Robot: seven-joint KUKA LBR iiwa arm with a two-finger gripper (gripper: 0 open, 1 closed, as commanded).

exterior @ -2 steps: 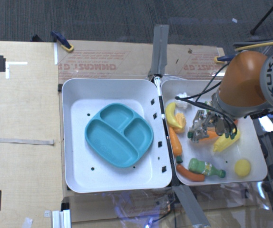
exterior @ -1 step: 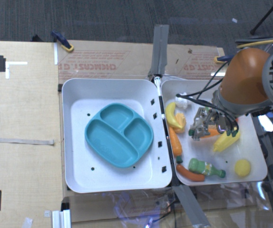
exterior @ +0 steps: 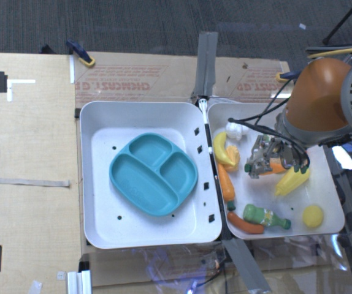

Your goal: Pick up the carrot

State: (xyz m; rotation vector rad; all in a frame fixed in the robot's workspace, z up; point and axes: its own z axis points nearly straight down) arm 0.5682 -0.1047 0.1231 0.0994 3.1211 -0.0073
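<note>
Gripper (exterior: 263, 164) hangs over the right bin (exterior: 329, 216), well right of the carrot (exterior: 225, 182); I cannot tell its finger state.

Overhead slanted view of both bins (exterior: 90, 182)

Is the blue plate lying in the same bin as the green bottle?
No, the blue plate lies in the left bin, while the green bottle lies in the right bin.
</note>
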